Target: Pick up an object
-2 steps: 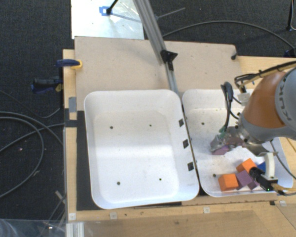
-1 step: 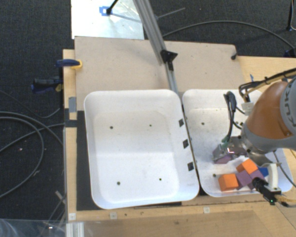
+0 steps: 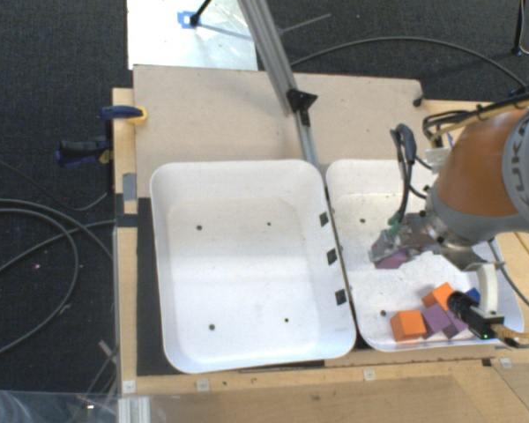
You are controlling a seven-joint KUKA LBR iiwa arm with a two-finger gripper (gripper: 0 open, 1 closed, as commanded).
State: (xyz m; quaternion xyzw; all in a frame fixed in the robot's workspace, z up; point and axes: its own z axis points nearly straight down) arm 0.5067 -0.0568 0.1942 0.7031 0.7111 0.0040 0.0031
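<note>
Nearest the camera, at the front edge of the right bin [image 3: 361, 192], sits a cluster of blocks: an orange block [image 3: 409, 325], a purple block [image 3: 441, 319] just beside it, and a second orange block [image 3: 439, 295] behind them. Farther back in that bin, the gripper [image 3: 393, 244] is down near the floor, its fingers closed narrowly around a mauve-purple object [image 3: 391, 258], which shows between and just under the fingertips. The left bin [image 3: 172, 183] lies alongside on the table [image 3: 220, 113].
</note>
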